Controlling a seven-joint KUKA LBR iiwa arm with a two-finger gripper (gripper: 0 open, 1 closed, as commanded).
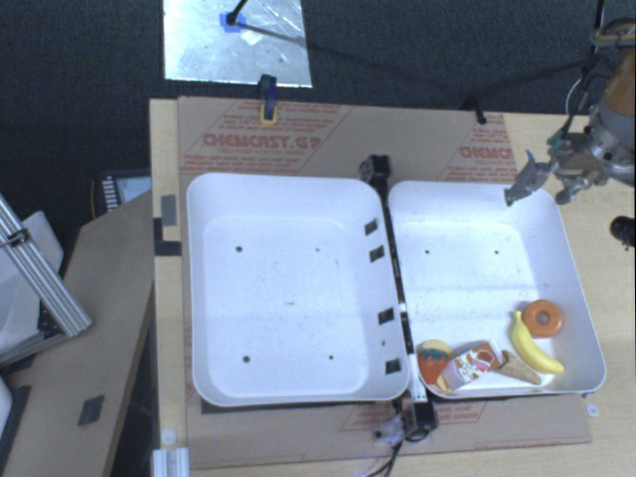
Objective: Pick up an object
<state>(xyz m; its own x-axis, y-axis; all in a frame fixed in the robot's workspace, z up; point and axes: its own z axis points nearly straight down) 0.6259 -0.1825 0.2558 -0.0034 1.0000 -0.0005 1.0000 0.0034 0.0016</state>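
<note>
The right bin (467,217) holds a small cluster along its near edge: a yellow banana (533,348), an orange ring-shaped piece (543,317), a round orange-red piece (433,361), a white and red packet (471,364) and a tan wedge (518,370). My gripper (544,184) hangs over the far right corner of that bin, well away from the objects. Its two fingers stand open with nothing between them.
The left bin (288,286) lies beside the right one, with a black hinge strip (388,276) between them. A shiny metal sheet (237,28) lies at the back left. A grey rail (35,266) stands at the far left.
</note>
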